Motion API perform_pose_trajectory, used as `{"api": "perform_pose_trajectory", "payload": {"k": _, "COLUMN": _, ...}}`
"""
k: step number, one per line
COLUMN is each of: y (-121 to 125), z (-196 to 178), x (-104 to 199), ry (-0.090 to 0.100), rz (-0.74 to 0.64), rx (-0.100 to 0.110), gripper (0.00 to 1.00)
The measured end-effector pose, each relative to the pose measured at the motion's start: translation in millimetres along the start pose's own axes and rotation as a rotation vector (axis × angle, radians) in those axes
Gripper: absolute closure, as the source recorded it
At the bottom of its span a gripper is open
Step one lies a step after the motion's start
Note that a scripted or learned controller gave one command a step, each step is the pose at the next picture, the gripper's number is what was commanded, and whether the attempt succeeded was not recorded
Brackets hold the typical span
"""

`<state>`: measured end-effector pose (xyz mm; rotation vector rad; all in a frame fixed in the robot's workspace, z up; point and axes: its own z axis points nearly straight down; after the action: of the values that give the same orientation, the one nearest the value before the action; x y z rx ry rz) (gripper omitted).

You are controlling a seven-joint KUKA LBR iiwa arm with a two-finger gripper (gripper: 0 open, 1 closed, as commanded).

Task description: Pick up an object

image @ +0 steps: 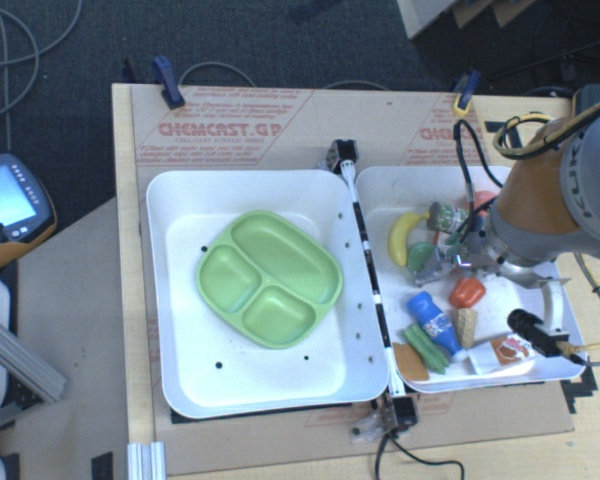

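Toys [450, 308] crowd right bin [570, 368] — tool [450, 258] tips obscured.

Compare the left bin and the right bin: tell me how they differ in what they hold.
The left bin holds one thing, a green divided plate lying flat near its middle; the right bin holds many small things, among them a banana, a blue bottle and a red piece. The arm reaches over the right bin, not the left bin. Both are shallow, white and side by side.
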<state>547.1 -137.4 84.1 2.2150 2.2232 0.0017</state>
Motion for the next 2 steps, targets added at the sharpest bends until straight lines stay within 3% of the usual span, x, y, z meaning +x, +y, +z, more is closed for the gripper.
{"api": "perform_pose_trajectory", "payload": {"k": 1, "y": -30, "z": 0, "x": -25, "ry": 0.003, "rz": 0.005, "rx": 0.006, "gripper": 0.0}}
{"api": "perform_pose_trajectory", "payload": {"k": 2, "y": -28, "z": -11, "x": -24, "ry": 0.001, "rz": 0.004, "rx": 0.002, "gripper": 1.0}}
